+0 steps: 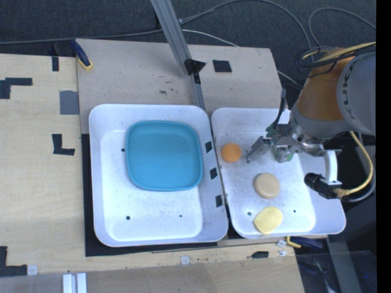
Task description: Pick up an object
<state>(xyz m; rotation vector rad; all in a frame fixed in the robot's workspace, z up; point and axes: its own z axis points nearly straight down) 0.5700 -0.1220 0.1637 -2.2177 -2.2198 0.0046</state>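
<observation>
The orange ball (231,152) lies in the right bin (241,122), near that bin's left wall and in its upper half, resting free on the white floor. The gripper (256,151) hangs just to the right of it, its dark fingers (253,154) angled down and left toward the ball, with a small gap between their tips and the ball; whether they are spread or pressed together cannot be told from this slant. Nothing shows between them. Below the gripper sits a tan round disc (267,185), and lower still, near the bin's front edge, a yellow lump (268,219). The grey arm with its orange band (324,96) reaches in over the right bin's far corner. The left bin (104,163) holds a blue square plate (164,155), lying flat in its upper middle. Both bins rest side by side on the desk (36,163).
</observation>
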